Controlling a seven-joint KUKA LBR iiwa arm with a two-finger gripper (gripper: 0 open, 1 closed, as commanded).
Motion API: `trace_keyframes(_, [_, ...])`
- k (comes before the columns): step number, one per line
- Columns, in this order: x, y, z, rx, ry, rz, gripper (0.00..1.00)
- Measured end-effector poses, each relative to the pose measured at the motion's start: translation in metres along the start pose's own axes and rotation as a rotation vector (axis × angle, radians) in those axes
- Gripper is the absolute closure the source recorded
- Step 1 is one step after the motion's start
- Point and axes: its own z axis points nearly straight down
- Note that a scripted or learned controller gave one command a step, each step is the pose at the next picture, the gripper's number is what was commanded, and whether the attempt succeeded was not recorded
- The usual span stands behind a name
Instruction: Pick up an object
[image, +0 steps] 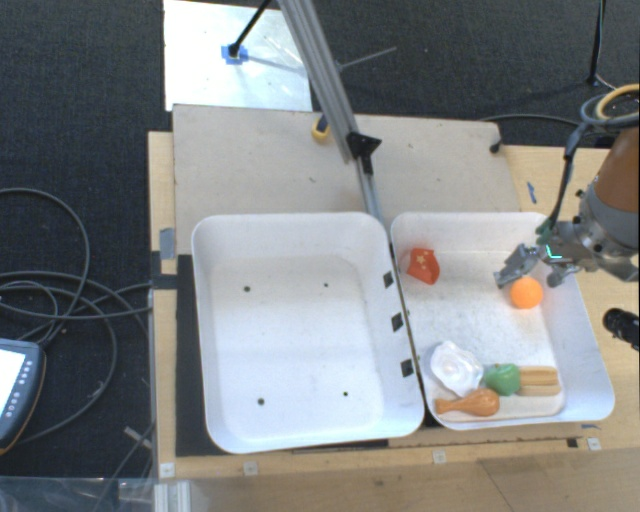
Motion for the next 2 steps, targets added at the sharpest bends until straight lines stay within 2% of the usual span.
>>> trace_keyframes(1, [0.0, 0.001, -0.002, -0.004, -0.001, 0.001, 0.0])
trace_keyframes(2, [0.003, 0.0, 0.04, 0.0, 0.0, 0.003, 0.0])
